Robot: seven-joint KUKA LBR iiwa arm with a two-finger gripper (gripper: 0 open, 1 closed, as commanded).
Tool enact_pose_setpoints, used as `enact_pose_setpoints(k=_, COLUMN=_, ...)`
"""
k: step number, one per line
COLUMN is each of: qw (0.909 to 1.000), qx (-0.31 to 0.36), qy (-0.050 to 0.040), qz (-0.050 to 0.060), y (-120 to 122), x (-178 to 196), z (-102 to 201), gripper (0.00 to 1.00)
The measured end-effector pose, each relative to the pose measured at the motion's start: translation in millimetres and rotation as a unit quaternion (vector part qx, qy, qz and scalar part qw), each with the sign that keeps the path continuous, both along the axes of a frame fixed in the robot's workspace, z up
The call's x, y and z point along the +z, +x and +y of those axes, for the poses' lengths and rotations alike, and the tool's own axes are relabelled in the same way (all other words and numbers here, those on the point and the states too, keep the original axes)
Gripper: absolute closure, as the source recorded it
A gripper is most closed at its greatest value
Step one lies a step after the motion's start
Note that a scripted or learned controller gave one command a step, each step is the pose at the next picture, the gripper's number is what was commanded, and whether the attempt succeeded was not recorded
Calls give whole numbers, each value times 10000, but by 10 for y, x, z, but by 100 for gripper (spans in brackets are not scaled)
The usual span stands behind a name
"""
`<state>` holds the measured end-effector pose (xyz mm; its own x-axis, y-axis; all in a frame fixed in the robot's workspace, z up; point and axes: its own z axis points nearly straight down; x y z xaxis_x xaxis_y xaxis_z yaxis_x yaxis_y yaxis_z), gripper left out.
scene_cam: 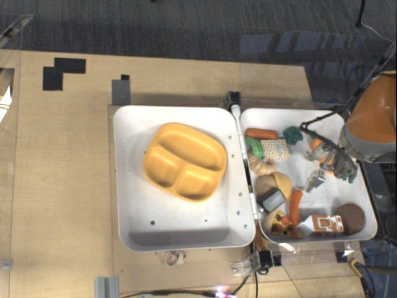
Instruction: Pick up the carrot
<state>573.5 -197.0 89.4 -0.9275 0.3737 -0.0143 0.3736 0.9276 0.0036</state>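
The carrot (295, 205) is a thin, tapered orange piece lying almost upright in the picture, in the lower middle of the right bin (370, 198). It rests between a black-and-grey block (272, 199) and a small orange box (327, 223). My gripper (324, 169) hangs over the middle right of this bin, up and to the right of the carrot and apart from it. It is open with nothing between its fingers. The orange-banded wrist (374, 121) rises behind it.
The right bin is crowded: an orange-red sausage shape (261, 133), a green piece (254, 146), a teal piece (293, 135), a brown round disc (350, 216) and small mixed items (282, 224). A large yellow bread-like lump (185, 160) fills the left bin (130, 185).
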Motion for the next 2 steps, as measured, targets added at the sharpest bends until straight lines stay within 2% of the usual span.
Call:
enact_pose_setpoints(k=1, qw=9964, qx=-846, qy=7, qz=0, y=496, x=-3, z=-78, gripper=0)
enact_pose_setpoints(k=2, qw=9995, qx=-315, qy=2, qz=2, y=99, x=-2, z=116, gripper=0)
